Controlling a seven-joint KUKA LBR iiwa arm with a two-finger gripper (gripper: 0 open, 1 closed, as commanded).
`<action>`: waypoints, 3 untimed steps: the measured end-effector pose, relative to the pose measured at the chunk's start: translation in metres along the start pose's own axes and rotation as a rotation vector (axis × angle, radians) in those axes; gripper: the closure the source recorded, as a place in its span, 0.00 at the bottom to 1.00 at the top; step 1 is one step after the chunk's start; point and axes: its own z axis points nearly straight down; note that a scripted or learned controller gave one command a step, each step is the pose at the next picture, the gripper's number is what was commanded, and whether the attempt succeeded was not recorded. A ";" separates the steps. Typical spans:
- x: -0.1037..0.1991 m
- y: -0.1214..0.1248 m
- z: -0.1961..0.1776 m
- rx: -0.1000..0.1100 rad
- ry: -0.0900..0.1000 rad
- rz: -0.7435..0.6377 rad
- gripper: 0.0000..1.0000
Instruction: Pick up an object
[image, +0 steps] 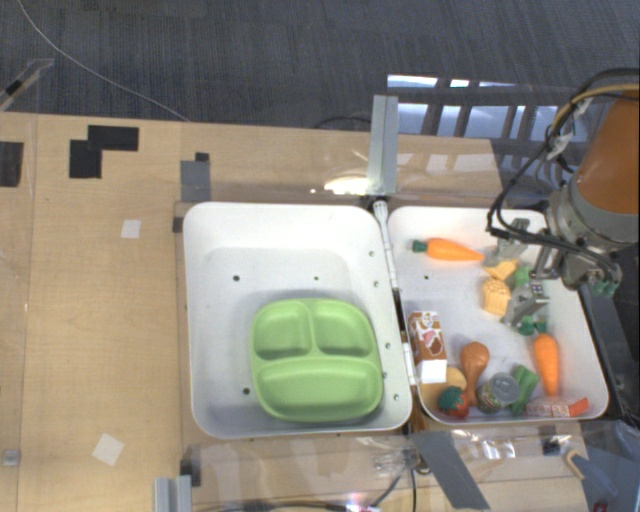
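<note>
Down at the near rim of the right bin (598, 352) lie a small can (497, 392) and a red-and-green bit (454, 401). Over that bin hangs the tool (528, 300); how wide it stands I cannot tell. Just beside it sits a yellow corn piece (496, 292). Two carrots: one below (546, 362), one at the far wall (447, 250). One green divided plate (316, 358) fills the left bin (210, 300).

Both white bins (300, 240) look like smooth moulded plastic with a dull sheen, and the green divided plate (317, 360) in the left one is glossy plastic. The bench (90, 330) looks like pale wood under a clear reflective sheet. The two carrots (450, 250) look like shiny plastic toys.
</note>
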 end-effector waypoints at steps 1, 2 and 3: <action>-0.058 -0.036 0.121 -0.004 0.013 -0.082 0.00; -0.099 -0.074 0.168 0.003 -0.016 -0.079 0.00; -0.110 -0.069 0.177 0.002 0.016 -0.042 0.00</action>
